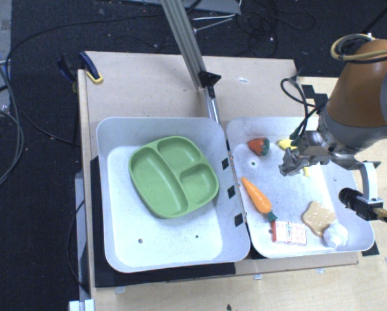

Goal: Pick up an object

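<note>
Claw [296,163] hangs low over the upper part of the shallow white right-hand bin [349,207], close beside a small yellow object [286,144] that its dark body partly covers, so what that object is stays unclear. Whether its fingers stand apart or together I cannot tell; they merge into one dark mass from this slanted angle, and nothing shows between them. The pickable things lie scattered loosely in that bin, probably so any one can be reached: a small red strawberry-like toy with a green cap [259,146], an orange plastic carrot [258,197], a red-and-white printed packet [288,232], a tan toast-shaped piece [318,218] and a white lump [336,236] too blurred to identify. The left white bin [116,238] carries a green three-compartment plastic plate [173,175], lying flat.
</note>
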Available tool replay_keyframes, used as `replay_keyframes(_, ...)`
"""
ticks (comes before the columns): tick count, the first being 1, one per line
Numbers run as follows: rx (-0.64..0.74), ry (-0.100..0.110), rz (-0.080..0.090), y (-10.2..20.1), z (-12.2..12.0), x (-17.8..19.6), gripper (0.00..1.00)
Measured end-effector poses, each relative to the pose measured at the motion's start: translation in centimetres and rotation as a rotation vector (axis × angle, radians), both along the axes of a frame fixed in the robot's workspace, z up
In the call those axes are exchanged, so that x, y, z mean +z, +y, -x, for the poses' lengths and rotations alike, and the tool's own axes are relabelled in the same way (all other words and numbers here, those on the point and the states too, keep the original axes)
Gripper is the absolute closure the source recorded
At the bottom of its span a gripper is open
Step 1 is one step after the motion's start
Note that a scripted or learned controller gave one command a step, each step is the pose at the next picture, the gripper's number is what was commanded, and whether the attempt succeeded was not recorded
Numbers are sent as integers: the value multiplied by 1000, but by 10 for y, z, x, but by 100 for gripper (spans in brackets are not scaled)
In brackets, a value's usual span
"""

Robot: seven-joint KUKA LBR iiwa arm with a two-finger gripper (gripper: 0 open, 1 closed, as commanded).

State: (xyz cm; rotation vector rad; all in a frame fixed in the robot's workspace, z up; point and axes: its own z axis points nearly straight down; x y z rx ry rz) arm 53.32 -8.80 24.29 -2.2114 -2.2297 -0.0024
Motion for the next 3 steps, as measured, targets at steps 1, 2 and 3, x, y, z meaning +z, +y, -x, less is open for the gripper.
replay_keyframes(1,0,0,1,58,-14,-9,100)
replay_keyframes(2,0,-1,1,118,-26,-14,100)
replay_keyframes(3,-1,0,1,166,-29,-21,100)
